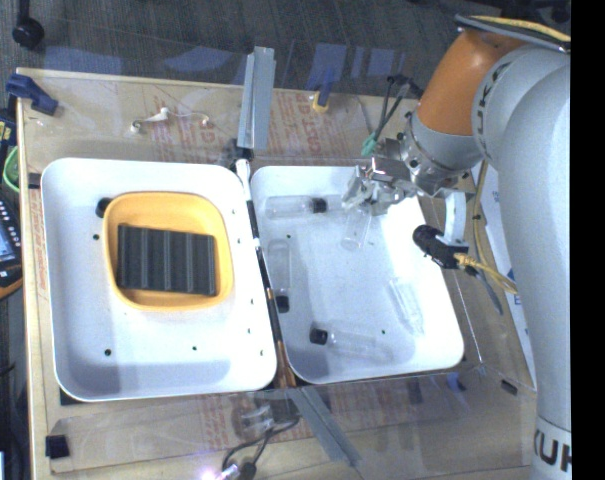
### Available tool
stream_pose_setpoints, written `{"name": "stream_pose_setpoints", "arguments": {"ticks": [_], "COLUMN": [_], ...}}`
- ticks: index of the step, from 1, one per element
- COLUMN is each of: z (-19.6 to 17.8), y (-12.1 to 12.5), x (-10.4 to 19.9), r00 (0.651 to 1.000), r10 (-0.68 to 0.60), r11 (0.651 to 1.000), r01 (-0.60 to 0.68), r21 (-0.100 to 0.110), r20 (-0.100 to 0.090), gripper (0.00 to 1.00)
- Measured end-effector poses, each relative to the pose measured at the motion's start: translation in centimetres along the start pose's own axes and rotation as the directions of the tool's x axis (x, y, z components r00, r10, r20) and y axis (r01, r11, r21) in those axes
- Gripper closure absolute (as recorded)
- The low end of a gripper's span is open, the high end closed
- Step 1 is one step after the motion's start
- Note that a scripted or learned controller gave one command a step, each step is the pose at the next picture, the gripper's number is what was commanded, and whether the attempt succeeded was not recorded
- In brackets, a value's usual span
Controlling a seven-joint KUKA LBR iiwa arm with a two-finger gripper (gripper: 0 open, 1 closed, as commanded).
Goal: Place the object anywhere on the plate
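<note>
Gripper (365, 196) at upper centre of right bin (437, 343), fingers pinching clear vial (356, 230) that hangs below them, tilted, above bin floor. Yellow plate (166, 213) in left bin (72, 358), left of frame, bearing dark ribbed block (168, 261). 4 more clear vials in right bin: upper left (290, 207), left wall (279, 273), lower centre (350, 342), right (405, 303).
</note>
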State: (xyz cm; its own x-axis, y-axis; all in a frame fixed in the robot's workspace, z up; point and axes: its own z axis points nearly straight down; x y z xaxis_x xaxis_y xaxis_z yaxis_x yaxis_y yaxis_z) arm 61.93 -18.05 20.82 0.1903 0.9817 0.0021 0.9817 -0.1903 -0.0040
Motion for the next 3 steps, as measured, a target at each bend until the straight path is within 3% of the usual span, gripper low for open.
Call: {"name": "stream_pose_setpoints", "arguments": {"ticks": [1,2,3], "z": [1.1,1.7,1.7], "y": [-2.1,-1.1,-1.1], "x": [4.2,14.2,14.2], "r00": [0.988,0.917,0.918], "r10": [-0.155,-0.398,-0.397], "r11": [0.988,0.917,0.918], "r01": [0.155,0.398,0.397], "r21": [0.003,-0.002,-0.002], "r20": [0.002,0.004,0.004], "gripper": [1.00,1.00,0.00]}}
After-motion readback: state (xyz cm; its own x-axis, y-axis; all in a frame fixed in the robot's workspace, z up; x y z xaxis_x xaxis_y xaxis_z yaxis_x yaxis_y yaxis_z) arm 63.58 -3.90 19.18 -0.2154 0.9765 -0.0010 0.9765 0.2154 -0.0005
